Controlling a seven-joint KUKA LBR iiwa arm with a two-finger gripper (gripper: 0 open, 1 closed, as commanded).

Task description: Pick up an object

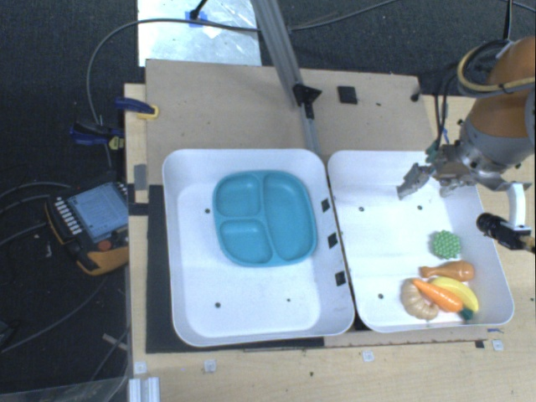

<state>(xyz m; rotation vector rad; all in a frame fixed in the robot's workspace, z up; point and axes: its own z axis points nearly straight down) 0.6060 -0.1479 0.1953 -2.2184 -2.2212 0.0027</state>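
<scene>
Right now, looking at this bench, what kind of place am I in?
Probably a robotics lab test bench, not a kitchen. A grey and orange robot arm reaches over two white bins; one holds a blue divided plate, the other plastic toy food, with loose cables trailing on dark carpet.

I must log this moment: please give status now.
Tool high over right bin, holding nothing. Food toys clustered in near corner. Path unobstructed.

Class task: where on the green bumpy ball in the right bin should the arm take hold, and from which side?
Probably from straight above, closing across the middle of the green bumpy ball: it is round and lies apart from the orange carrot pile.
</scene>
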